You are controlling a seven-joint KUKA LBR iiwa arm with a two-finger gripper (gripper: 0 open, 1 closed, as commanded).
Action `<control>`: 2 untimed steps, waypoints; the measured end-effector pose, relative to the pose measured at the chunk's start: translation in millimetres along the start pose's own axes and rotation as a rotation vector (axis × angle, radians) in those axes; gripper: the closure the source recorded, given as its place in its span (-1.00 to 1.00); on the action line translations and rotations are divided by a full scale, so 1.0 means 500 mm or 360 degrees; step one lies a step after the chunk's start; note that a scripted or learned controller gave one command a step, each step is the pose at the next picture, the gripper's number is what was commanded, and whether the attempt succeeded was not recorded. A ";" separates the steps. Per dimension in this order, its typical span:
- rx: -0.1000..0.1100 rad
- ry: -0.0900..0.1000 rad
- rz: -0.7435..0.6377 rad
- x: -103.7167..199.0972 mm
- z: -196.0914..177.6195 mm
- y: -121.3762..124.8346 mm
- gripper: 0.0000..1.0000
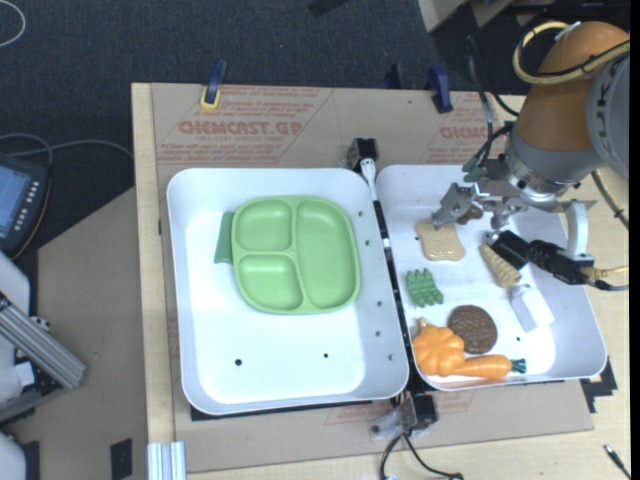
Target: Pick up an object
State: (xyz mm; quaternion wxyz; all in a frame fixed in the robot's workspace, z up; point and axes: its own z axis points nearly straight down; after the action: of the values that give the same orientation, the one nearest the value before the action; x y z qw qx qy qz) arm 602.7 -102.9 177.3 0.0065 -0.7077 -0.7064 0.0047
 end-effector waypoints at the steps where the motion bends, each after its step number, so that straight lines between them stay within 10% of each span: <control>1: -0.0023 -0.0003 -0.0004 0.000 -0.016 0.006 -1.00; 2: -0.0013 -0.0002 -0.0002 -0.006 0.111 0.007 -1.00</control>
State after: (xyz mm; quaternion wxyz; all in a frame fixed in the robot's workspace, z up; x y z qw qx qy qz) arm 605.2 -105.9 121.8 0.0031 -0.7074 -0.7068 0.0021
